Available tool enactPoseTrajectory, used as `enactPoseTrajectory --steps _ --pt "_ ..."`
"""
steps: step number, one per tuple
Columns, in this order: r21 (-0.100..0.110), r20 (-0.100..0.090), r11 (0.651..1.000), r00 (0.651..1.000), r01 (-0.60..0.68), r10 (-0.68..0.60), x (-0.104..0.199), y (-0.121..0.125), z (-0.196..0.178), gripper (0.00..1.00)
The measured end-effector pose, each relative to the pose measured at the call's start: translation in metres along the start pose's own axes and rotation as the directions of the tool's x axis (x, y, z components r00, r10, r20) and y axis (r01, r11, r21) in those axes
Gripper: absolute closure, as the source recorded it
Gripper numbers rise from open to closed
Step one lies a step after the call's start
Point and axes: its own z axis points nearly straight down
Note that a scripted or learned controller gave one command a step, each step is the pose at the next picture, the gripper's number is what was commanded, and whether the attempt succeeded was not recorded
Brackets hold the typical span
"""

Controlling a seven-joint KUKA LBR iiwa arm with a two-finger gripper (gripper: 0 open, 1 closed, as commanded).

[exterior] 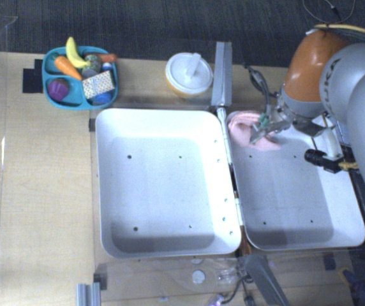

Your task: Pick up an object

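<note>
The claw (260, 131) sits low in the far corner of the right bin (304, 203), right on a pink cloth (243, 126) bunched against the bin's wall next to the divider, and I cannot tell whether it is spread or pressed together, or whether any cloth is caught in it. The left bin (163, 183) lies just beside the right bin. On the desk (36, 190) beyond the left bin stand a white lidded cup (189, 74) and a blue tray (77, 78) of toy food with a banana (75, 55).
</note>
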Motion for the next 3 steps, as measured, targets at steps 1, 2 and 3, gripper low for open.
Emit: enactPoseTrajectory --steps 1,2,3 --pt "0.002 -0.005 0.967 0.967 0.256 -0.256 0.020 0.016 -0.084 1.00" --pt "0.006 -0.004 1.000 1.000 0.002 -0.001 -0.007 0.001 -0.107 1.00" --pt "0.000 -0.002 0.984 0.984 0.180 -0.180 0.023 0.020 -0.208 1.00"
